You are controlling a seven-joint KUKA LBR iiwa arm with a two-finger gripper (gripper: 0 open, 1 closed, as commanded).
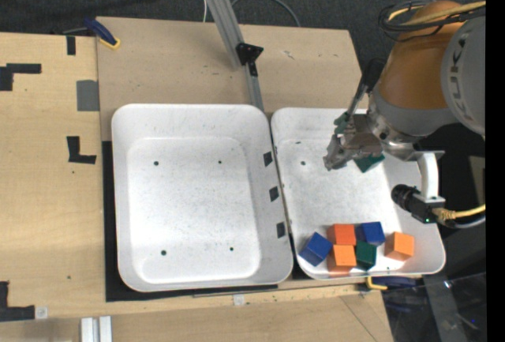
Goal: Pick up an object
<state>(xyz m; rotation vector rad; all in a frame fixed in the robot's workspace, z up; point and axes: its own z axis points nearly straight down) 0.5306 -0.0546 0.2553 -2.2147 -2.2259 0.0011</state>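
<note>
My gripper [338,155] hangs over the upper middle of the right bin [309,189], reaching in from the right. A dark green block [369,163] shows just to the right of the gripper's tip, partly hidden by the wrist; whether it is held or lying on the bin floor is unclear. At the bin's front edge lies a cluster of blocks: a blue one [316,248], two orange ones [343,234] [343,256], another blue [371,232], a green one [365,254] and an orange one [401,245].
The left bin [189,190] stands beside the right one, with a shared raised rim between them. A slanted metal pole [225,9] rises behind the bins. A cable and connector [418,204] hang off the arm at the right bin's edge.
</note>
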